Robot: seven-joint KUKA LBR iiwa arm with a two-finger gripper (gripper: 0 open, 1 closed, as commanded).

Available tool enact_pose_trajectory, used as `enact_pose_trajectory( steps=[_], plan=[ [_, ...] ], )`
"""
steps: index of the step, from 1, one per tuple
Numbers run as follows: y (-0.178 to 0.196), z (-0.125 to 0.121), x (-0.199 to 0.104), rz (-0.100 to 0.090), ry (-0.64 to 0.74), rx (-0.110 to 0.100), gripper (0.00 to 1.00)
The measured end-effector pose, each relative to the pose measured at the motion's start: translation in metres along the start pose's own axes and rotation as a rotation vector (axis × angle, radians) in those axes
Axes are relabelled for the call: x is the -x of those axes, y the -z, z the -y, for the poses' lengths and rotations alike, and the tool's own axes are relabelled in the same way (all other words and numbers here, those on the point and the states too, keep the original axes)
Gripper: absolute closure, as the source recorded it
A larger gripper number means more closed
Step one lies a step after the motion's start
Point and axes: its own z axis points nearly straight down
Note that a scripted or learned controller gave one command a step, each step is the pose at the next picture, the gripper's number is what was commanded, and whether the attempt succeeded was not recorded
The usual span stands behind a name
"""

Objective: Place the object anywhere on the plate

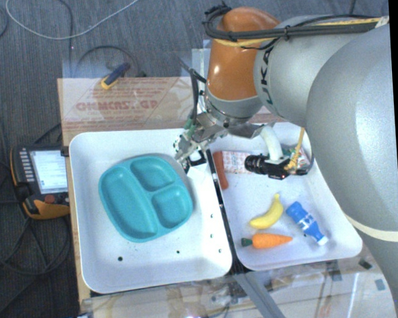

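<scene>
1. The plate (146, 197) lies in the left bin (98, 262).
2. The right bin (339, 244) holds a banana (267, 213), a carrot (268, 241) in front of it, and a bottle (306, 223) to their right.
3. The pincer (185, 151) is over the plate's far right corner.

The bench (81, 95) carries two shallow white bins side by side. The left bin (98, 262) and the right bin (339, 244) touch along their inner edges.

Red printing is showing on the brown cardboard sheet (131, 102) behind the left bin, too faint and blurred to read. Dark letters, apparently "UKA", are running down the grey arm (269, 70) beside its orange band. The handheld screen (50, 169) at left is glowing; contents illegible.
</scene>
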Motion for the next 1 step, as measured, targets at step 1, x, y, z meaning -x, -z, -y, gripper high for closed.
enact_pose_trajectory(
  steps=[1],
  plan=[
    [0.0002,0.0001,0.0005,0.001,-0.001,0.000,0.00]
  ],
)
